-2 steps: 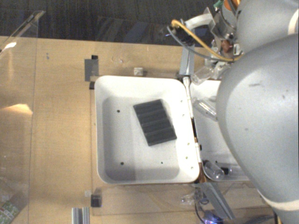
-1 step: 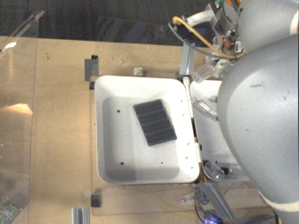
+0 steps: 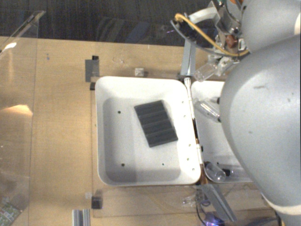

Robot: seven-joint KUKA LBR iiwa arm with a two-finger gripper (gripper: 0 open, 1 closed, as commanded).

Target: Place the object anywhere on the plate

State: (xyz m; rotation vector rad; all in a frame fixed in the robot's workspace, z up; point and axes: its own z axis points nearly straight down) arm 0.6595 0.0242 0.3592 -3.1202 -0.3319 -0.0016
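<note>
- Gripper at the far edge of the right bin, below the wrist and its yellow cable; too blurred and crowded by the arm to tell how far open it is, or whether it has hold of anything.
- Nothing plainly seen in its grasp, so best treated as carrying nothing until shown otherwise.
- Just near of it, inside the right bin, a clear tube-like piece lying close to the bin's left wall; at the near left corner of the same bin, a clear round piece. Probably one of these is the object to be moved; impossible to say which.
- Much of the right bin hidden under the arm's grey bulk.
- To the left, across the wall that the bins share, the left bin with a dark ribbed slab lying flat near its middle; judged to be the plate.
- Slab's long axis running far to near, its near end leaning to the right, toward the gripper's side.
- Key relation: plate lies left of and nearer than the gripper, well apart, with the shared wall between.
- Likely step: securing a clear piece first, then carrying it left over the wall.
</note>
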